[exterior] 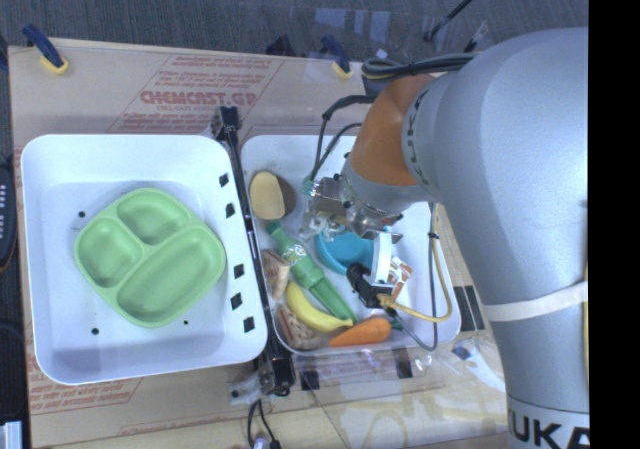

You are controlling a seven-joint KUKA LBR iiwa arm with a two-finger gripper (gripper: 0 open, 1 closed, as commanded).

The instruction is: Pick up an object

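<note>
Right bin (262, 152) | crowded: banana (312, 310), carrot (362, 332) | pincer (335, 222) state unclear

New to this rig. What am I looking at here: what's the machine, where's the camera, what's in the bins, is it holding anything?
One camera, fixed above the bench, looks down at a slant. The big grey shape on the right is a KUKA robot arm with an orange band above its wrist. It reaches in from the right and ends in a gripper, low over the right bin.

Two shallow white bins sit side by side. The left bin holds a green divided plate. The right bin holds toy food and small things: a banana, a carrot, a green piece, a round tan and brown piece and something blue under the wrist.

The wrist hides the jaws, so I cannot tell whether anything is held.
</note>
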